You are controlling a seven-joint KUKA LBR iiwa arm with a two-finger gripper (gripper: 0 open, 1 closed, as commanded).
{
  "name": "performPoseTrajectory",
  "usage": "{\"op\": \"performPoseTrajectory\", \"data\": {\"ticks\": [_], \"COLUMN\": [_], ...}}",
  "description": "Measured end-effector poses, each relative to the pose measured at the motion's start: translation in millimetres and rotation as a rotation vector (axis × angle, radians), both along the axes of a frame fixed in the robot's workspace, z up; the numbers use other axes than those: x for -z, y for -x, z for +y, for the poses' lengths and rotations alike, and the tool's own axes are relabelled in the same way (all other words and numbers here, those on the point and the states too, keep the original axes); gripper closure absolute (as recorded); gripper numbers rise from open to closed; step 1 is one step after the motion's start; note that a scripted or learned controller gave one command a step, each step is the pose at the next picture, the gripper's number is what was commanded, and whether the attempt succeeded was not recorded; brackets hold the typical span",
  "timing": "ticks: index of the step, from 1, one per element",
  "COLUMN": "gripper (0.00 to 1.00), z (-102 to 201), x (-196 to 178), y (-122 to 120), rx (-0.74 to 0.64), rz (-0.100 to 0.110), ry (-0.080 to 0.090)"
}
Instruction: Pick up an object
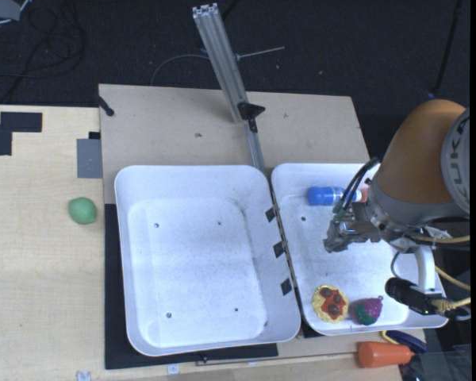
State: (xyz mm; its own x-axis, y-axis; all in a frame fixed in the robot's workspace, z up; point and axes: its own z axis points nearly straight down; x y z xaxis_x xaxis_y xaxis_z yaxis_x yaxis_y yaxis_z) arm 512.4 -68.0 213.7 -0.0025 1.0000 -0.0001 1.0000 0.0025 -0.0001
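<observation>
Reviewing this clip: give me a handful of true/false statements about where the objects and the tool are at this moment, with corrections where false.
1. The blue object lies in the right bin. True.
2. The green ball sits inside the left bin. False: it rests on the wooden bench surface, outside and to the left of both bins.
3. The tool is over the right bin. True.
4. The yellow-and-red object and the purple object are at the far edge of the right bin. False: they lie by its near edge.
5. The orange object lies in the left bin. False: it lies outside the bins, beyond the right bin's near edge.

Pale wooden bench [32, 236] (tan board [182, 129] on top), dark cable-strewn floor [103, 30] behind.
</observation>
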Motion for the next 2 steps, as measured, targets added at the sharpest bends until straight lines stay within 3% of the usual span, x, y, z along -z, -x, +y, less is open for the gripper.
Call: {"op": "performPoseTrajectory", "data": {"ticks": [2], "gripper": [1.00], "z": [95.8], "x": [-8.1], "y": [-39.4], "rx": [-0.001], "rz": [-0.001], "ry": [-0.001]}}
